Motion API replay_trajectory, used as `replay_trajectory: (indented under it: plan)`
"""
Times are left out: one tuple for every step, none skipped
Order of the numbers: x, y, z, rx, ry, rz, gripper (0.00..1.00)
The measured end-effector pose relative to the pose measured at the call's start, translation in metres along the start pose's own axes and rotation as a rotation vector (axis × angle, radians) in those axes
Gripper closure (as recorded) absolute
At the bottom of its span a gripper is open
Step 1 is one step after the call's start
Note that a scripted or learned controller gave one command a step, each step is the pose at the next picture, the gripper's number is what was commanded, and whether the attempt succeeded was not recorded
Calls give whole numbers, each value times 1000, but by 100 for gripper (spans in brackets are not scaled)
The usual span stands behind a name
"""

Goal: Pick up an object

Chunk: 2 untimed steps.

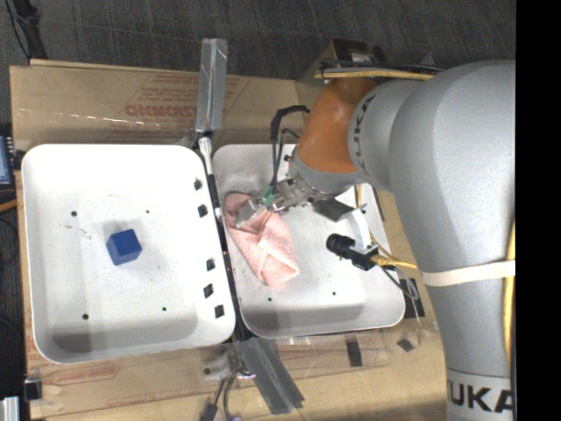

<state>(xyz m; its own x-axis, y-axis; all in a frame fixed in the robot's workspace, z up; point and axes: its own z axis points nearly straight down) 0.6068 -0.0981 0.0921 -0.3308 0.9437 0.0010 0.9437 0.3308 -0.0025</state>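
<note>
Gripper is low in the right bin, at the far end of the one pink cloth; whether it is spread or closed cannot be told. The cloth lies crumpled near that bin's left wall. One blue cube sits in the left bin, well apart. The arm overhangs the right bin's far right corner.

**Gripper at the pink cloth**

I see the gripper low over the right-hand bin, at the upper end of the crumpled cloth (whether it touches the fabric I cannot tell from this slant). The cloth lies near that bin's left wall and runs down toward its middle. The grey arm, orange band above the wrist, covers the bin's upper right corner. In the left-hand bin sits one blue cube, left of centre. Both bins rest on brown cardboard.
</note>
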Motion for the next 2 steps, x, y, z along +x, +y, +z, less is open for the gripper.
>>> replay_trajectory:
  plan:
    - [-1,0,-10,2,0,-3,100]
    - [-7,6,-78,0,-1,60,100]
